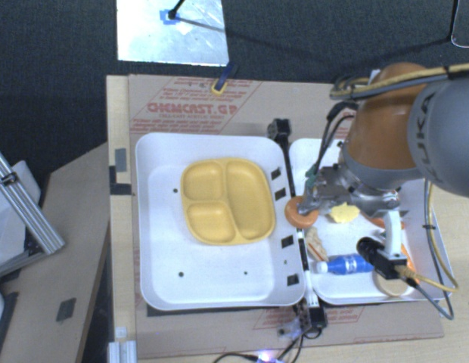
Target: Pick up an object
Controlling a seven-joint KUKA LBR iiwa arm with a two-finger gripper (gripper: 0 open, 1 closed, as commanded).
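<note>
From my end the pick isn't done yet, I'd say: nothing looks lifted. The gripper [319, 200] sits low over the right bin [355, 292], and I can't tell its state. An orange ring [300, 212] lies at its 8 o'clock, a blue bottle [345, 265] at 5 o'clock.

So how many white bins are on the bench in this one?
2. The left bin holds a yellow divided plate; the right bin sits beside it, partly covered by the arm, so some of its contents may be hidden.
</note>
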